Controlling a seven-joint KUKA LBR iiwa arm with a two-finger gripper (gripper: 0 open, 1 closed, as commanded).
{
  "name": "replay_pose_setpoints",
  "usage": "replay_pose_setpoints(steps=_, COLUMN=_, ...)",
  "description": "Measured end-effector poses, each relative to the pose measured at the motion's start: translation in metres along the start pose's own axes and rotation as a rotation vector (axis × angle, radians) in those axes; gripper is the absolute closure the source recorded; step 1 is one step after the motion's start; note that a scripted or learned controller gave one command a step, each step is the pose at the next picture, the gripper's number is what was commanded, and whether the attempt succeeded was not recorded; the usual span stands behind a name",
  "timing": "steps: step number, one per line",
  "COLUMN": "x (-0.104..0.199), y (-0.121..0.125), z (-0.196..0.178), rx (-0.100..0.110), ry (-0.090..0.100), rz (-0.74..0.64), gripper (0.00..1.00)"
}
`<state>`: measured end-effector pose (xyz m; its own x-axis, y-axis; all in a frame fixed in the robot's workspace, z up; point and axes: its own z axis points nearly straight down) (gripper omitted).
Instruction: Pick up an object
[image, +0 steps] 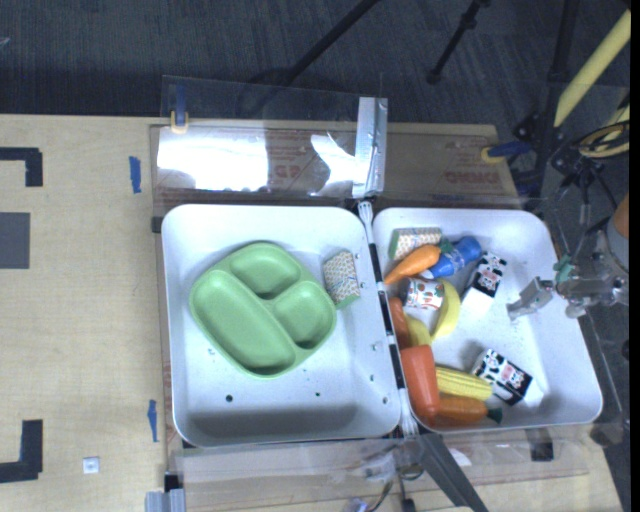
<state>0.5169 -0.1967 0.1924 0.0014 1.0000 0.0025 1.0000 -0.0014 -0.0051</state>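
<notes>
Plainly, the metal two-finger hand (545, 296) hovered over the right edge of the right-hand shallow white plastic bin (570, 370), and whether it was spread or closed could not be told from this slanted view; nothing showed in its grip. Just to its left lay a small black-and-white printed box (487, 275), and below and left of it a second black-and-white carton (503, 375). Farther left sat a yellow plastic banana (450, 310), a white can with a red label (425, 294), an orange toy carrot (413, 262), a blue plastic piece (457, 254), a yellow corn cob (463, 382) and a red-orange pepper-like toy (421, 382). Well beyond those, in the left-hand white bin (200, 400), rested a green divided plastic plate (260, 308) and a small patterned roll (342, 275).

The nearest box seemed the likeliest target: probably light, stiff card, best taken across its narrow sides. Toy produce would likely be hollow, smooth and prone to slipping. Print on the boxes and can was too small to read.
</notes>
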Motion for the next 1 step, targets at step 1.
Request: replay_pose_setpoints(steps=1, x=0.0329, y=0.0670, z=0.0757, rx=-0.006, ry=-0.003, rz=-0.372, gripper=0.00)
